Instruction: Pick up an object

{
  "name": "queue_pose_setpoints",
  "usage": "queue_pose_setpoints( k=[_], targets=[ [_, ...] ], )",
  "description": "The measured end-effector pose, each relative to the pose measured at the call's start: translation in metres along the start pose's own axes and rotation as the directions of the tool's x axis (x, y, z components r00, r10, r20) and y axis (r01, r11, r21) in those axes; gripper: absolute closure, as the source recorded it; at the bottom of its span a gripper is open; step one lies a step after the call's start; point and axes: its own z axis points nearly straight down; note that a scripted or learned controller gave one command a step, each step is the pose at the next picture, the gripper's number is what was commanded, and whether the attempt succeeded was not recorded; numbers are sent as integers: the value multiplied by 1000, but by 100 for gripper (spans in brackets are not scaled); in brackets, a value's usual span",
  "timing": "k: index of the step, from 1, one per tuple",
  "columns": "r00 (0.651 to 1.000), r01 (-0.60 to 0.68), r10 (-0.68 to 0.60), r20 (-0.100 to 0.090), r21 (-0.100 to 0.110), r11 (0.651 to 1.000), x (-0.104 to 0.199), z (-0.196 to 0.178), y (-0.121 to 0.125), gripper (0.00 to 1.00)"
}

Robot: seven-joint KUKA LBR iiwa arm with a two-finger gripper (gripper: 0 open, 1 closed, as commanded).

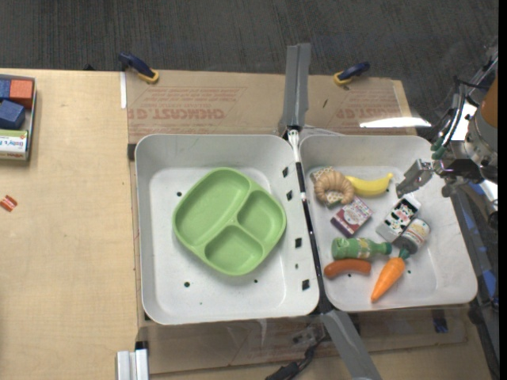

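The right bin (455, 287) holds several toy foods: a croissant (333, 187), a banana (371, 184), a small purple box (351, 216), a white and black carton (400, 214), a small can (415, 233), a green bottle (360, 248), a red sausage (347, 268) and a carrot (387, 278). My gripper (436, 180) hangs over that bin's right side, above and to the right of the carton. It is open, with one grey finger (412, 178) pointing down-left, and nothing sits between its fingers.
A green divided plate (230, 220) lies in the left bin (154, 291). A grey divider bar (297, 93) runs between the bins. Coloured blocks (14, 105) sit at the bench's far left. Two clamps (139, 66) (352, 72) hold the cardboard behind.
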Motion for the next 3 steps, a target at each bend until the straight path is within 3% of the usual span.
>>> queue_pose_setpoints(
  k=[1, 2, 3],
  targets=[
    [998, 68, -68, -2, 0, 998, -20, 158, -46, 0],
    [990, -142, 142, -2, -1, 990, -44, 185, -38, 0],
    [989, -145, 145, -2, 1, 989, -44, 177, -38, 100]
  ],
)
